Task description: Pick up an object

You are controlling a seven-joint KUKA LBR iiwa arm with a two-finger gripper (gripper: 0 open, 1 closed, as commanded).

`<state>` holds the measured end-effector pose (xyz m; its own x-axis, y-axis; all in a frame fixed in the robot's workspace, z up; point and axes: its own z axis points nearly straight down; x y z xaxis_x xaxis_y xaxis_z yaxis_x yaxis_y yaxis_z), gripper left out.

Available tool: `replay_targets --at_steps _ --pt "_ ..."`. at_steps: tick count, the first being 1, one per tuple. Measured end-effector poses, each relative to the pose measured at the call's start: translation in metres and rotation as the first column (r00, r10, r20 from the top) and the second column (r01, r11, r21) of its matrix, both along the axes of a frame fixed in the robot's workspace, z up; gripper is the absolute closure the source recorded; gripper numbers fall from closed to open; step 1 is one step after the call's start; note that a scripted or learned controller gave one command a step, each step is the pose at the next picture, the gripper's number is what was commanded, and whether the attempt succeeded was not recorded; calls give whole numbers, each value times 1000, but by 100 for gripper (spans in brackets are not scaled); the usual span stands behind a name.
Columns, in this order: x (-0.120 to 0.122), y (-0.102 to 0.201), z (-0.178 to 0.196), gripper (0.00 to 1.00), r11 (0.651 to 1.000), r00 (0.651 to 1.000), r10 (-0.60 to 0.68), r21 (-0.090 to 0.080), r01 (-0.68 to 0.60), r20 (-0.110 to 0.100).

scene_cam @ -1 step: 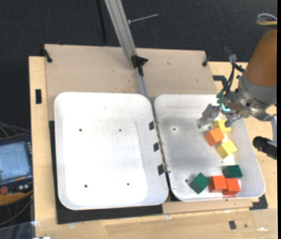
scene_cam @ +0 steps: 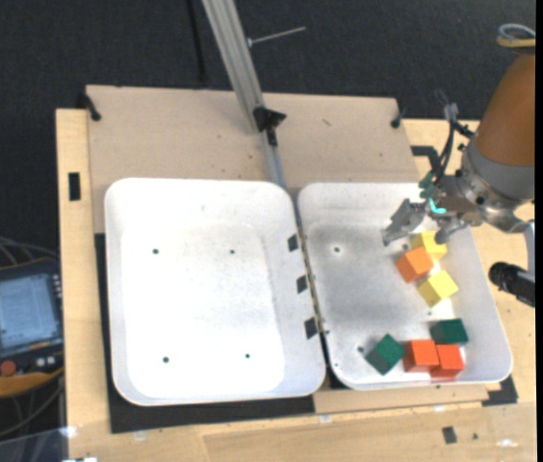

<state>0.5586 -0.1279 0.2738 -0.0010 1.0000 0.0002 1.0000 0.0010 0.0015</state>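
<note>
Several small blocks lie in the right bin (scene_cam: pixel 349 287). A yellow block (scene_cam: pixel 434 245) and an orange block (scene_cam: pixel 413 264) sit together near the bin's upper right, with a second yellow block (scene_cam: pixel 437 287) just below them. Along the front edge lie two green blocks (scene_cam: pixel 383 353) (scene_cam: pixel 449 332) and two orange blocks (scene_cam: pixel 422 354) (scene_cam: pixel 450 358). My gripper (scene_cam: pixel 420 227) hangs over the upper yellow block. It is open, its fingers spread left and right, and nothing is between them.
The left bin (scene_cam: pixel 199 287) lies beside the right one, joined at a hinged middle edge. A slanted metal rail (scene_cam: pixel 238 56) rises behind the bins. A handheld pendant (scene_cam: pixel 16 316) lies off the bench to the left.
</note>
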Motion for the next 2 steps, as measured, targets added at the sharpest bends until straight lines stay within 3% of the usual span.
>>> replay_targets --at_steps 2 --pt "5 -2 -106 0 1000 1000 -2 -2 2 -6"
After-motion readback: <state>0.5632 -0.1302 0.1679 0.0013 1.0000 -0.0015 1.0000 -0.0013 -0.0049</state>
